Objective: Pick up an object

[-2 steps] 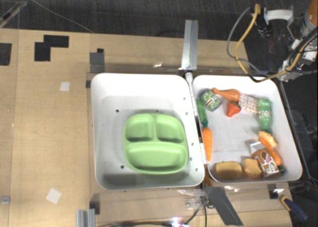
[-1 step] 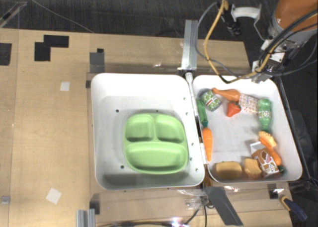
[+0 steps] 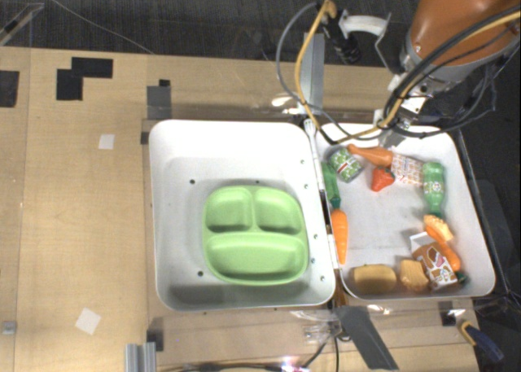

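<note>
- the bench [image 3: 73, 224], pale wood, takes up most of the frame, with black cut-out marks at its upper left.
- the left bin [image 3: 175, 159], white and shallow, sits at the centre of the frame.
- the right bin [image 3: 383, 224] touches the left bin along their shared edge and runs to the lower right.
- the arm [image 3: 464, 4], with its orange band, comes in at the upper right corner, with cables looping off it toward the top centre.
- a green divided tray [image 3: 255, 234] lies flat in the middle of the left bin, three compartments facing up.
- the gripper [image 3: 396, 122] hangs over the upper edge of the right bin, just above the toy food there; it is lost in cables and shadow, so whether it is apart or together i cannot tell.
- a green bottle [image 3: 433, 186] lies near the right wall of the right bin.
- a carrot [image 3: 340, 234] lies lengthwise along the left wall of the right bin, in the lower half.
- a bread roll [image 3: 374, 277] rests at the bottom edge of the right bin, with a brown packet [image 3: 437, 264] just to its right.
- a green can [image 3: 347, 166] sits in the upper left of the right bin, beside an orange piece [image 3: 373, 155], possibly another carrot, right below the gripper.
- a small red piece [image 3: 381, 180] lies just below that orange piece.
</note>
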